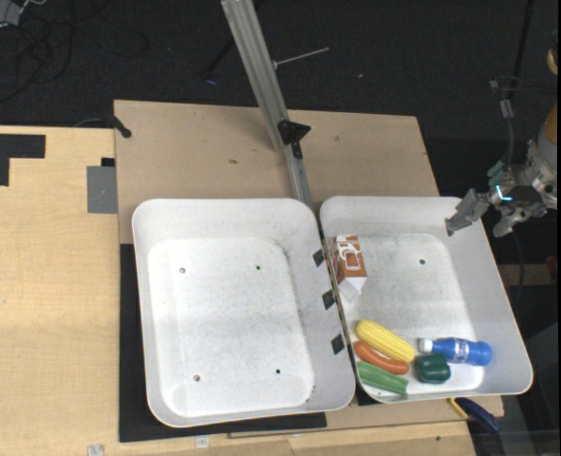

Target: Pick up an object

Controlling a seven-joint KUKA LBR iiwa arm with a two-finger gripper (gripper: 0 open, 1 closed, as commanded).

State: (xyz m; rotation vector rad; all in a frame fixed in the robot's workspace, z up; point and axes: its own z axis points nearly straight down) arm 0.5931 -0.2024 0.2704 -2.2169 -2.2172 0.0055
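The right bin (470, 283) holds the loose objects. An orange and white packet (348, 257) leans on its left wall. In its near corner lie a yellow corn cob (384, 340), an orange carrot (379, 357), a green vegetable (383, 380), a dark green lump (433, 370) and a blue bottle with a white cap (460, 351). My gripper (481, 220) hangs over the bin's far right rim, well away from the pile. It is open, and nothing sits between its fingers.
The left bin (157, 255) adjoins the right one, with black clips along the shared wall. A slanted metal rail (261, 74) runs down to the bins' far junction. The light wooden bench (43, 283) stretches out to the left.
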